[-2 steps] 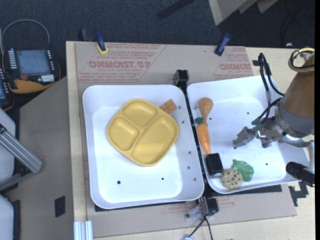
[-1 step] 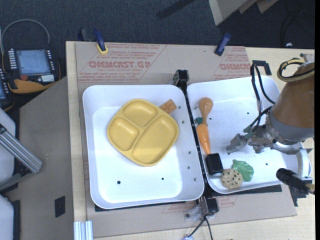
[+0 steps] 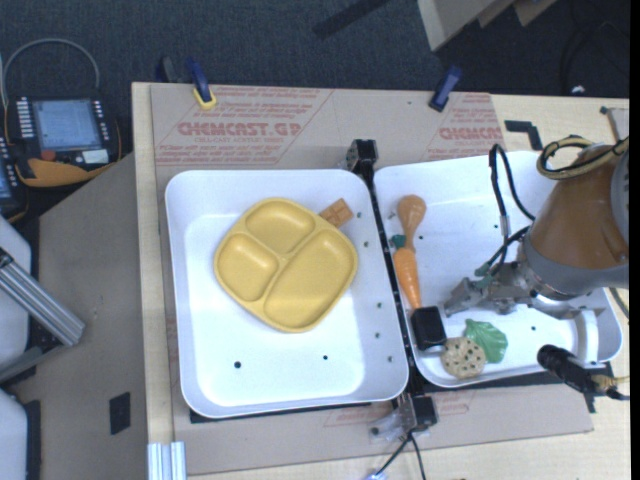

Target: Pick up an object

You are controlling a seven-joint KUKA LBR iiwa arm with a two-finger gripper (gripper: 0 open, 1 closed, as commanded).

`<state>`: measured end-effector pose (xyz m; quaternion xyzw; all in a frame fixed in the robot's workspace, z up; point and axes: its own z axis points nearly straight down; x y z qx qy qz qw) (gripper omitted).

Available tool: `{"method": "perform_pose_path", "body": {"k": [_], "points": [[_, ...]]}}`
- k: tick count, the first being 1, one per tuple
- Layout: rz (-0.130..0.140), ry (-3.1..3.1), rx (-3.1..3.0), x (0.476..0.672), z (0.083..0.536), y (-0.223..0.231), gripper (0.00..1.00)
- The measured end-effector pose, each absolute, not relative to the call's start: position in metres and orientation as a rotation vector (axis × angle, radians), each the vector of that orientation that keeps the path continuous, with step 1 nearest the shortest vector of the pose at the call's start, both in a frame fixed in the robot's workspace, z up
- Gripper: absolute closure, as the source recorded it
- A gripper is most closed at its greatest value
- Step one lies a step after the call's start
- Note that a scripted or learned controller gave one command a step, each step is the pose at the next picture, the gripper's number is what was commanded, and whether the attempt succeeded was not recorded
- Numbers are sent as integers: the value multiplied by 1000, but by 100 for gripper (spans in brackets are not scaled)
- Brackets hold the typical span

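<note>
Green toy in right bin, just below gripper; cookie, black block touching-close. Finger state: can't tell. Risk: clutter deflects grasp, nothing picked.

Fixed above the bench, looking down at a slant on both white bins. Far enough off to take in the whole left bin and nearly all of the right bin, plus brown board around them and dark floor beyond the far edge. Bench's far side toward the top of the frame, near side toward the bottom. Left bin about centre, right bin pushed toward the right margin, where the arm enters and hides part of that bin. A handheld control screen at upper left, off the bench. One view alone, so no overlap with another to describe.
</note>
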<state>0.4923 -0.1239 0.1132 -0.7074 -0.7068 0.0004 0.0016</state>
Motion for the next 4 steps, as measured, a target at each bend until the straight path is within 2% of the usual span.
{"method": "perform_pose_path", "body": {"k": [1, 2, 3, 4], "points": [[0, -2219, -2223, 492, 124, -124, 100], [-3, -2226, -2223, 500, 182, -119, 100], [-3, -2226, -2223, 501, 219, -119, 100], [-4, -2229, -2218, 502, 229, -69, 100]]}}
